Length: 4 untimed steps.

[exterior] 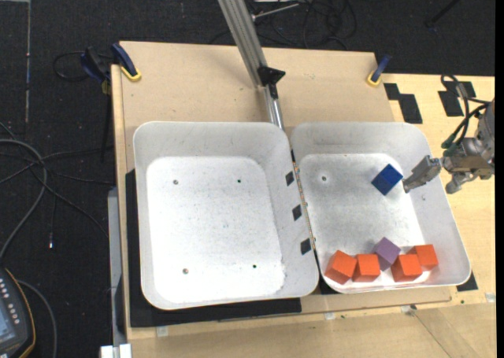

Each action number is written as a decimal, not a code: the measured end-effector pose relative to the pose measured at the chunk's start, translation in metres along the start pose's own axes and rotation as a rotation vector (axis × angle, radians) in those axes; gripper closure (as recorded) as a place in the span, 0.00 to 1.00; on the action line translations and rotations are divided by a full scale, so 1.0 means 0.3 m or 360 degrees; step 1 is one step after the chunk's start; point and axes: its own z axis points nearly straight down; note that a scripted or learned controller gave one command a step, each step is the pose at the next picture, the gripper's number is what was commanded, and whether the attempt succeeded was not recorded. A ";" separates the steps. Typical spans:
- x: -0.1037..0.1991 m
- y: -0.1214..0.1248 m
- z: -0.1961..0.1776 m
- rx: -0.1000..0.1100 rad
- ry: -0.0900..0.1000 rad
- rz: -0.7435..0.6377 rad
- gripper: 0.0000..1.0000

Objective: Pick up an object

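A blue cube (387, 179) lies in the right bin (346, 140), toward its upper right. Along that bin's front wall sit several orange cubes (341, 266) in a row, with a purple cube (387, 251) among them. My gripper (437, 179) hangs over the bin's right rim, just to the right of the blue cube. Its two fingers are spread apart and open, with nothing between them. The left fingertip (417, 176) is close to the blue cube, but I cannot tell if it touches.
The left bin (150, 191) stands beside the right one on the wooden bench (197, 81). A slanted metal pole (244, 30) crosses the back of the bench and ends between the bins. Clamps sit at the bench's far corners.
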 end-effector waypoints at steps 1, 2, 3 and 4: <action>-0.118 0.184 0.484 0.0009 0.0001 0.0001 0.00; -0.114 0.384 0.606 -0.0003 0.0000 -0.0007 0.00; -0.117 0.383 0.561 -0.0006 -0.0005 -0.0007 1.00; -0.117 0.382 0.563 -0.0004 -0.0005 -0.0008 0.00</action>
